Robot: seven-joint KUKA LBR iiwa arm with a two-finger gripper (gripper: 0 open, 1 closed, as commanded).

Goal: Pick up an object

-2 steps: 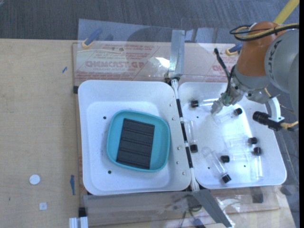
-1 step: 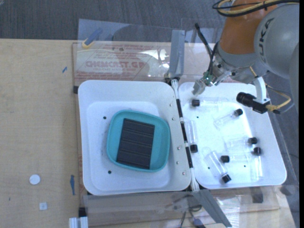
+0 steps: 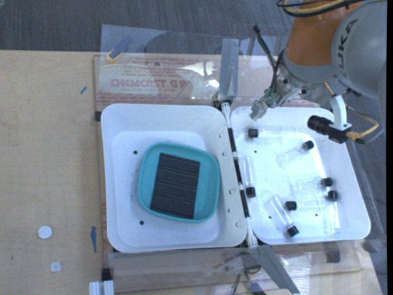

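The claw (image 3: 258, 109) hangs above the far edge of the right bin (image 3: 362, 217), and whether its fingers stand apart or together I cannot tell from this slant; nothing is seen between them. This looks like the approach step, before any grasp. Just below the claw lies a clear vial with a black cap (image 3: 252, 132); more capped vials (image 3: 284, 216) lie scattered farther toward the near rim. Well off to the claw's left, the other bin holds a teal tray (image 3: 144, 183) carrying a dark ribbed block (image 3: 177, 185). The next move likely calls for descending squarely over that nearest vial, since clear, round glass may roll away.
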